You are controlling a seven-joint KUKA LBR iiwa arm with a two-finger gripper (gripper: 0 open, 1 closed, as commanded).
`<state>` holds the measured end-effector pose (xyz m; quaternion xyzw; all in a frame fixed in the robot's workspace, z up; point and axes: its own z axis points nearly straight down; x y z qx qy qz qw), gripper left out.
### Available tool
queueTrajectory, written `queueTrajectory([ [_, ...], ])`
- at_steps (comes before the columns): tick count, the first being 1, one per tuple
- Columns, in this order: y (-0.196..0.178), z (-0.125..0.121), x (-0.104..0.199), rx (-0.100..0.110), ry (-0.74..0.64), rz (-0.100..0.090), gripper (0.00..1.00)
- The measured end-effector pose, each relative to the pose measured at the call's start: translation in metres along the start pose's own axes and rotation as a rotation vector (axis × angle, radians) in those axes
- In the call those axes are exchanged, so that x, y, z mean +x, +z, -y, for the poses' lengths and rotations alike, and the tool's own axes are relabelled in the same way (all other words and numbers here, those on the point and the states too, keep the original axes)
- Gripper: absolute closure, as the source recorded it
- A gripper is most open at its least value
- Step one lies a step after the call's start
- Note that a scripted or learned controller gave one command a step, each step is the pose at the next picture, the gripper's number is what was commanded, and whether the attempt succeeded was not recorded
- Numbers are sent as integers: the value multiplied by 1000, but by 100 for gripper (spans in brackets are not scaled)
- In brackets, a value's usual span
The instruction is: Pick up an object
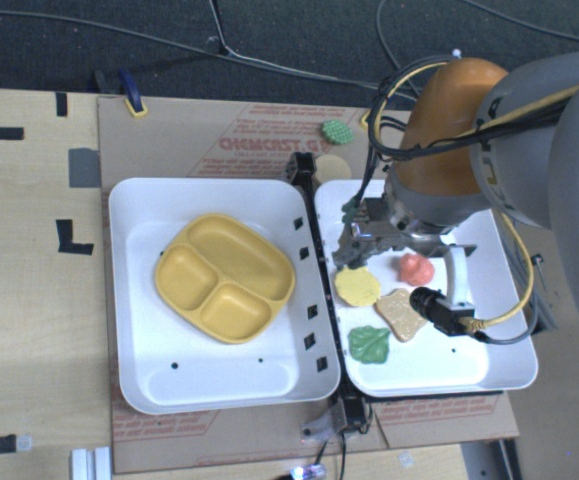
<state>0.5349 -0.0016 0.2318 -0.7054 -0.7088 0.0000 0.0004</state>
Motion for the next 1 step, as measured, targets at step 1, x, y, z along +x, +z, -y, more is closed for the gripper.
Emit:
queueTrajectory([
  [1, 14, -15, 53, 1, -1, 1, 100],
])
